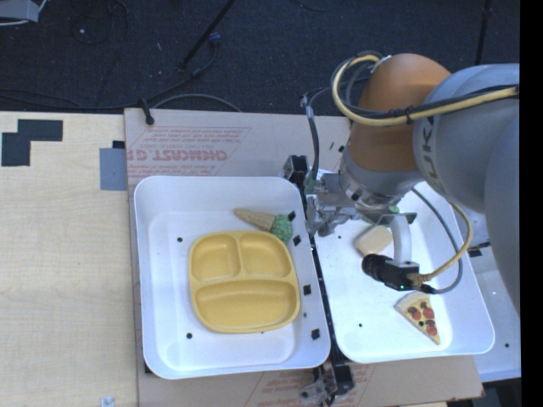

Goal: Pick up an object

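We cannot tell our pincer's [327, 214] state, low over the right bin's [462, 346] left wall. A pale slice [374, 240] lies just right; pizza [421, 315] farther right, nearer the camera.

Two white bins: the left bin [161, 227] and the right bin [462, 329]. One yellow divided plate [244, 280]. One ice-cream cone toy [265, 221] at the plate's 12 o'clock. One pizza slice [421, 315]. One pale bread-like piece [373, 241].
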`<state>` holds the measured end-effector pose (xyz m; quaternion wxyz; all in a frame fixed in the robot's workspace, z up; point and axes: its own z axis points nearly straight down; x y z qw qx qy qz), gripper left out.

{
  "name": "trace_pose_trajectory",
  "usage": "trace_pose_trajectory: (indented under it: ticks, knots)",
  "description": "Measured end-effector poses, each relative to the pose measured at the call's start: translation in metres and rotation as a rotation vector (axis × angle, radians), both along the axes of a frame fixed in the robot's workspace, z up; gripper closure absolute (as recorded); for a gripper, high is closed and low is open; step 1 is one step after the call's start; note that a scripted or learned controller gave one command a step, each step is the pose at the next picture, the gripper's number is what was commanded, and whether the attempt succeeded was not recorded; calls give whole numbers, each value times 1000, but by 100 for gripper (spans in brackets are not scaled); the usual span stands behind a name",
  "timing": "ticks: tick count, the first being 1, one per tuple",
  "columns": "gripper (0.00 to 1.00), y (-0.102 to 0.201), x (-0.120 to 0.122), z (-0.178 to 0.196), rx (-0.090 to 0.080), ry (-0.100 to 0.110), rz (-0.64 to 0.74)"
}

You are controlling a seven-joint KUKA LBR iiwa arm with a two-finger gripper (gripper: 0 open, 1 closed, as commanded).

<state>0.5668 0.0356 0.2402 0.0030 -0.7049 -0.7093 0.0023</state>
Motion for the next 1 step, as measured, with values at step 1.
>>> trace_pose_trajectory:
  ticks: [1]
  knots:
    - [100,43,11,-15,-1,2,-1]
